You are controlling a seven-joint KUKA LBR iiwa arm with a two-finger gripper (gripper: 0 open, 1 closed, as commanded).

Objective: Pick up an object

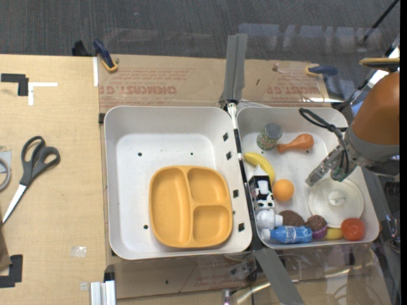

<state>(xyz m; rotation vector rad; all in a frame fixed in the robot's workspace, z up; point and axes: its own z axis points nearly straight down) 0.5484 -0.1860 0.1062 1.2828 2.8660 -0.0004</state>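
**Jaws hang over the right bin, nothing gripped**

Jaws [321,172], slightly parted and empty, hover at the white round plastic lid's [336,199] ten o'clock. Better to descend squarely on the small orange ball [283,189], at their eight o'clock. Beyond: yellow divided plate [189,206], pale wooden desk [51,221], scissors [30,164].

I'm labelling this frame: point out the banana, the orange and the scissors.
banana [260,164], camera view, middle of its curve.
orange [283,190], camera view, centre of the fruit.
scissors [38,156], camera view, on the handles.
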